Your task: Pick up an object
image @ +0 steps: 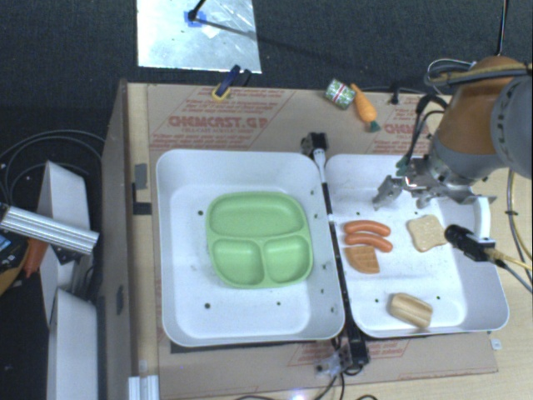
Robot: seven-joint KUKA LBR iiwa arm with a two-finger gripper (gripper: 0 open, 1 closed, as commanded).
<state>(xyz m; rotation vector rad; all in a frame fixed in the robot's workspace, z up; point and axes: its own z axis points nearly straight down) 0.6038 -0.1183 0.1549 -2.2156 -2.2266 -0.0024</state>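
Reaching in from the right, the arm (487,127) hovers its tool (408,188) over the right bin (491,302); whether it is released or clenched cannot be told. Below lie bread slice (425,232), roll (410,309), sausages (367,232). Approach step: next, descend onto one.

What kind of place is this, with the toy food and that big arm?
Most likely a robotics lab test bench, not a kitchen. A grey and orange robot arm reaches over two white bins, one holding toy food such as sausages and the other a green divided plate, with loose cables alongside.
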